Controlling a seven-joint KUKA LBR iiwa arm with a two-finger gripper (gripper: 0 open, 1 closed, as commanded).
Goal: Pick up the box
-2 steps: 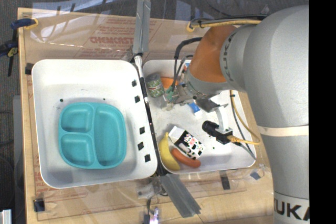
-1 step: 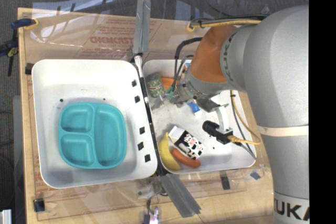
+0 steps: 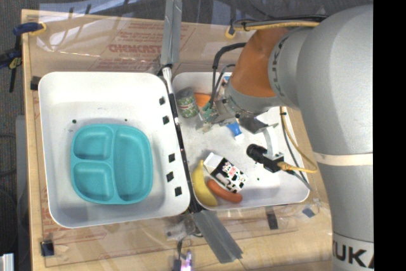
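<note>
White, cow-patterned box (image 3: 226, 174) lies low in the right bin (image 3: 292, 195), touching a banana (image 3: 202, 186) and sausage (image 3: 226, 193). Gripper (image 3: 219, 112) hangs above, near frame centre; finger state cannot be told.

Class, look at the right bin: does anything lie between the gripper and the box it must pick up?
Nothing visible does. The gripper is over the bin's upper part, near a can. The box lies toward the front, with bare floor between them. A banana and sausage crowd its far side.
</note>
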